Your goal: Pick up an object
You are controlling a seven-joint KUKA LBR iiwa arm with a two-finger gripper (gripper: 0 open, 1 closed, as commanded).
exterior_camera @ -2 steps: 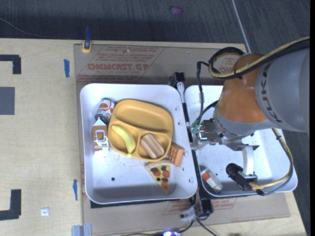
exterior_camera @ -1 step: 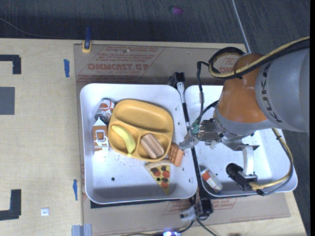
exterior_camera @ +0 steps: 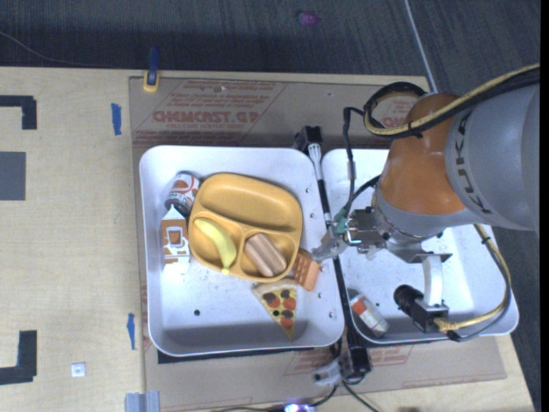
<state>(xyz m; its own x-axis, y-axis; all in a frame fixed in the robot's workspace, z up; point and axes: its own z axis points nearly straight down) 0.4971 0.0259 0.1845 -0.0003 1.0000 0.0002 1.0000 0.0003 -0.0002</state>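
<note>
Wooden table (exterior_camera: 69,256), two white bins at frame centre. Claw (exterior_camera: 330,245) sits over divider between bins, at right edge of left bin (exterior_camera: 159,316); finger spread: cannot tell, nothing visibly held. Step, by judgement: approach, no grasp yet. Nearest candidate: small orange piece (exterior_camera: 307,272) just below-left of claw. Beyond: toy pizza slice (exterior_camera: 280,303), yellow divided plate (exterior_camera: 249,197) with banana (exterior_camera: 216,243) and hot dog (exterior_camera: 265,256), can (exterior_camera: 182,193) upper left. Next move needs descent, aligned over one item. Arm body hides much of right bin (exterior_camera: 489,316).

Bright, even overhead light, soft shadows, mild glare on the white bins (exterior_camera: 163,316); slightly soft focus.
</note>
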